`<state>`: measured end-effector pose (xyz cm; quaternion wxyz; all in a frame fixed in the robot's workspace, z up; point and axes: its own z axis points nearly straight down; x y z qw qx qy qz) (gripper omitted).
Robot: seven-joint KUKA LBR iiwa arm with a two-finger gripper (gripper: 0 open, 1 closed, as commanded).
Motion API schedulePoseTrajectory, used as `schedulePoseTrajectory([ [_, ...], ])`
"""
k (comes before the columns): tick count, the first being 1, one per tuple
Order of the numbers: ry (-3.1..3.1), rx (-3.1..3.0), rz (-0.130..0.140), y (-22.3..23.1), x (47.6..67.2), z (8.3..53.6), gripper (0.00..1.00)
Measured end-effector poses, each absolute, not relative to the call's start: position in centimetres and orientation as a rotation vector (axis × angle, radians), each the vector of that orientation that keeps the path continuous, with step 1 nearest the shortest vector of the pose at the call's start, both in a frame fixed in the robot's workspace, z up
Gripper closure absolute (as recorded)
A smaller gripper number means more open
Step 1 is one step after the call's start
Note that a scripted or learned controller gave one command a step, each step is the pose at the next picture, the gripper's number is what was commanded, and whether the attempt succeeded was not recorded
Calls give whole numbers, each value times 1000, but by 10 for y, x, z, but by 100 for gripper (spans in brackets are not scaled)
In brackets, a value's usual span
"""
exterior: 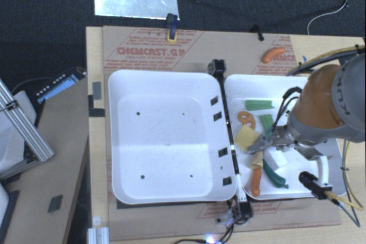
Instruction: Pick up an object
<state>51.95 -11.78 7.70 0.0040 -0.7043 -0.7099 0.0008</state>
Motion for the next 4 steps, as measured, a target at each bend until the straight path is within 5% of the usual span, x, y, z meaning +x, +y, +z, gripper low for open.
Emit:
schedulePoseTrajectory([
  [2,-2234,-2216,-9,-90,644,86,0],
  [3,-2237,-2220,-11,-93,644,102,100],
  [4,-2221,-2211,19,-93,668,92,100],
])
